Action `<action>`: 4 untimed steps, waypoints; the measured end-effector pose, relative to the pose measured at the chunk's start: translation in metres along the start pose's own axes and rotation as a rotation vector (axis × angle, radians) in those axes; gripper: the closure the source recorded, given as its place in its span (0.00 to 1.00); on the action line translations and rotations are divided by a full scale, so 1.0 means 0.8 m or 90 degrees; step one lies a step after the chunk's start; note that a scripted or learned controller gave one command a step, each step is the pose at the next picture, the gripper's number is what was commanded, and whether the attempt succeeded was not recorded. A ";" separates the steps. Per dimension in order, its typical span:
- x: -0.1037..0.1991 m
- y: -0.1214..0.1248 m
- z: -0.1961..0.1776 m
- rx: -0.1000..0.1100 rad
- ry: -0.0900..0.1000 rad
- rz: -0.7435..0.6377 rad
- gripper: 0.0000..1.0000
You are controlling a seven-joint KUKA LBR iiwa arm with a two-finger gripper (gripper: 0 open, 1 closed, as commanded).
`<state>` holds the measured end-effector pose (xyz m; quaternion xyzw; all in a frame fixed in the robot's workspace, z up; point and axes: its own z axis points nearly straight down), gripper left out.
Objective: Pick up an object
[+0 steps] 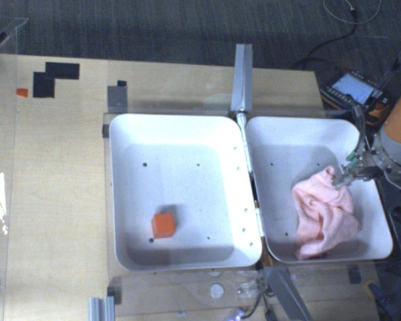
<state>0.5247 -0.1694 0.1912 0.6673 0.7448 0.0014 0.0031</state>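
A crumpled pink cloth (323,213) lies in the right bin (287,146), toward its front right. My gripper (348,172) sits at the cloth's upper right corner, its tips down against the fabric there. A small orange block (164,225) rests in the left bin (167,139), near its front, well away from the gripper.
A metal post (242,79) rises at the back between the two bins. Black tape marks (52,77) and a small orange square (22,93) lie on the wooden bench at far left. A device with a screen (356,89) and cables sit at the back right.
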 end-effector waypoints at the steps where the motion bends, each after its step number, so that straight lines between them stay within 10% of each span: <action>1: 0.000 0.000 0.000 0.000 0.000 0.000 0.00; 2: 0.096 0.013 0.125 -0.007 -0.001 -0.004 0.00; 3: 0.080 0.089 0.127 -0.006 -0.002 -0.035 0.00; 4: 0.079 0.092 0.111 -0.011 -0.005 -0.040 1.00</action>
